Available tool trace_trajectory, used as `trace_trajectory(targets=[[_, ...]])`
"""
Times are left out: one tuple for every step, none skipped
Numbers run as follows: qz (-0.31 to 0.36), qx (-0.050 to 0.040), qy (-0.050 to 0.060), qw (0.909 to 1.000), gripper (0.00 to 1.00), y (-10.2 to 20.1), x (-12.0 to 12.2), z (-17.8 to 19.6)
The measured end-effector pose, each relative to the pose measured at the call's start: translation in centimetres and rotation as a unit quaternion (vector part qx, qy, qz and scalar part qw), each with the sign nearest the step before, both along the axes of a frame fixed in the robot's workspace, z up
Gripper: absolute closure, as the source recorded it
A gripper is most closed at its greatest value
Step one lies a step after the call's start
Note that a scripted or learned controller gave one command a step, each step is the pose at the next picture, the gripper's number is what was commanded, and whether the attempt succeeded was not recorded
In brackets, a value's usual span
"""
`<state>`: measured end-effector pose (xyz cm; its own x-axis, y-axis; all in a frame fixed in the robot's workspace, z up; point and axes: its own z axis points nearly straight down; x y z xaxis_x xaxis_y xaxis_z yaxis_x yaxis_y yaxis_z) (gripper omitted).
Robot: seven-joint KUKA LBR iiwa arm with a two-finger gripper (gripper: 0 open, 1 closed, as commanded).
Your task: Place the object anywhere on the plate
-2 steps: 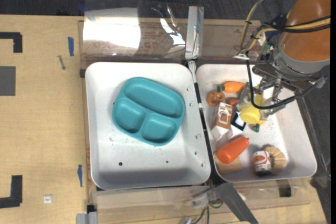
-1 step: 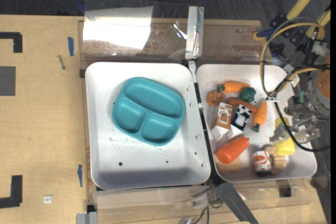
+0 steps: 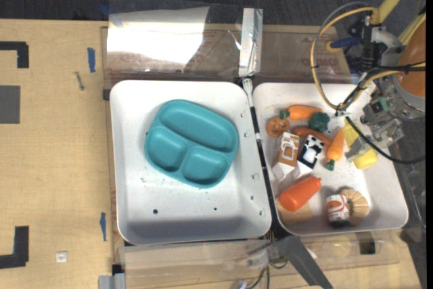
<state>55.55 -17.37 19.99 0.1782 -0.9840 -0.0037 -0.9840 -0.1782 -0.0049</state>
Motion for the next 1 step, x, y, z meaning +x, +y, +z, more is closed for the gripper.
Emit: trace_trajectory(targets=[[0.14,-0.0013,0.001,0.9902,1.0,0.67,-7.18,5.26]])
